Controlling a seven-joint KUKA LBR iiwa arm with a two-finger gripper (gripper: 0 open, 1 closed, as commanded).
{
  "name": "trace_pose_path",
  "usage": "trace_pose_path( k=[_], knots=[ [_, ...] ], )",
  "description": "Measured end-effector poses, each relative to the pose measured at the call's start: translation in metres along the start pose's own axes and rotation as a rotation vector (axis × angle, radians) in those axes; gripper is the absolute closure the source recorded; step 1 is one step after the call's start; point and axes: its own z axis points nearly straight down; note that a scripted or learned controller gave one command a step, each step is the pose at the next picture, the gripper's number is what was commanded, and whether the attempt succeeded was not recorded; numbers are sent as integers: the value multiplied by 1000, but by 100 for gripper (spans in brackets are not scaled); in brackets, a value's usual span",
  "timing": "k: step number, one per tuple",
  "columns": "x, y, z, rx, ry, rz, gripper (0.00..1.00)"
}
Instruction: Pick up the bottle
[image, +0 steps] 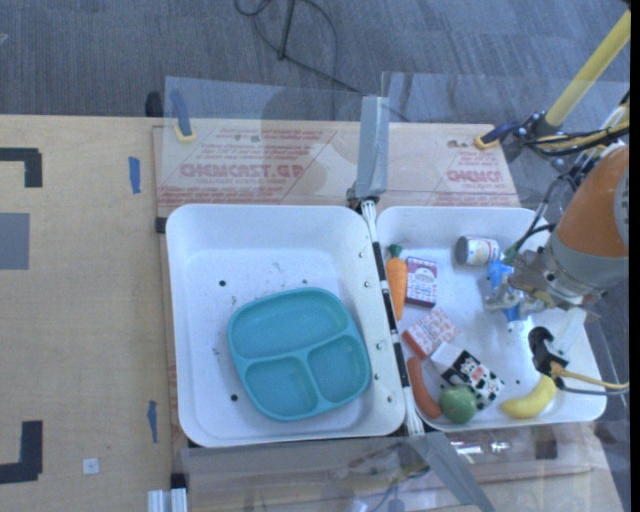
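Bottle (477, 250) lying in right bin (590, 400) | arm (590, 225) partly cropped | jaws (503, 290) state unclear

Grey carpeted floor (120, 50) runs across the top of the scene, with a dark cable (290, 35) looping over it. A light wooden bench top (70, 300) spans the left side, marked with black tape corners (28, 165) and short blue tape strips (134, 174). A grey square patch (12, 242) sits at its left edge. Clear acrylic panels (260, 115) stand behind the bins, with brown printed cardboard (250, 165) beneath them and a grey upright strip (372, 150) between. A yellow pole (595, 65) slants in at the upper right. Lighting is even and diffuse; shadows are faint.
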Motion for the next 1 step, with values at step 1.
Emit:
trace_pose_path(
  k=[1],
  knots=[
    [7,-1,-22,9,1,0,100]
  ],
)
